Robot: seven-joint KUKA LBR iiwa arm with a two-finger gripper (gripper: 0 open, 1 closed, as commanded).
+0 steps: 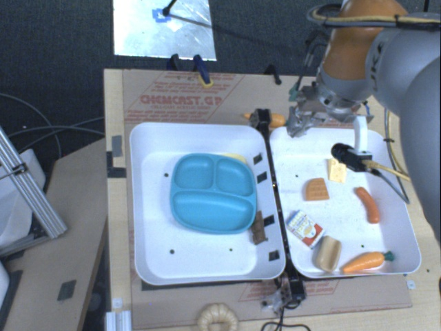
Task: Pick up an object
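My gripper (298,125) hangs over the far left corner of the right bin (400,236), with nothing visibly between its jaws. Below it in that bin lie a yellow cheese wedge (337,171), a brown toast slice (316,189), a red-orange sausage (367,204), a small red and white packet (304,227), a tan bread roll (328,252) and an orange carrot (364,261). All of them lie apart from the gripper, toward the near side.
The left bin (148,185) holds a blue divided plate (212,192), a small brown piece (259,229) by the divider and a pale yellow thing (236,158) behind the plate. A small orange object (276,121) lies past the bins' far rim beside the gripper.
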